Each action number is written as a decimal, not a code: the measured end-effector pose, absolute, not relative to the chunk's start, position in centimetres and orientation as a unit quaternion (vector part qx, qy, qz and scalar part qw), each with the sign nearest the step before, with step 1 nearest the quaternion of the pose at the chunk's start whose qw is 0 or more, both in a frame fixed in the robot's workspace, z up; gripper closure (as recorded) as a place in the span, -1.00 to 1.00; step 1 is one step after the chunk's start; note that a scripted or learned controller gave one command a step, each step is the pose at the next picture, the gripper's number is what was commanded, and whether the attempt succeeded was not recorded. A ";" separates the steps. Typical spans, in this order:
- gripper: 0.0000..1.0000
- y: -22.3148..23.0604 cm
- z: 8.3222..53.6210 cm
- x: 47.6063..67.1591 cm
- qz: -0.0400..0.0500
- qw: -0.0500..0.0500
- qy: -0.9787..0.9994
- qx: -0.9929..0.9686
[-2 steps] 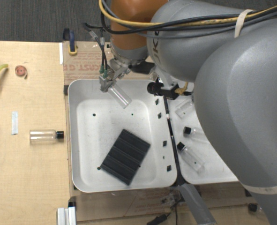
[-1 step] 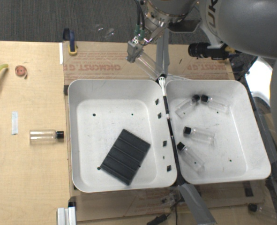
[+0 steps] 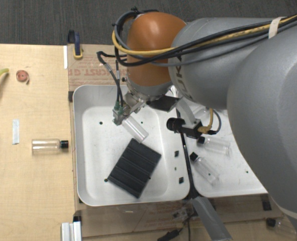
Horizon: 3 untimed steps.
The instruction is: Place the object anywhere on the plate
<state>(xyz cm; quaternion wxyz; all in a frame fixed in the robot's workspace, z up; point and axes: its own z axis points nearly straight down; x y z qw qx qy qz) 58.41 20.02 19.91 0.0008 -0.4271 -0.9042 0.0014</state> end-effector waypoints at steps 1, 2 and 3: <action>1.00 21.2 21.0 65.6 0.001 -0.001 -0.923 -0.385; 1.00 18.8 42.2 64.3 0.000 -0.002 -0.992 -0.125; 1.00 21.7 33.5 59.8 0.000 0.000 -0.997 -0.078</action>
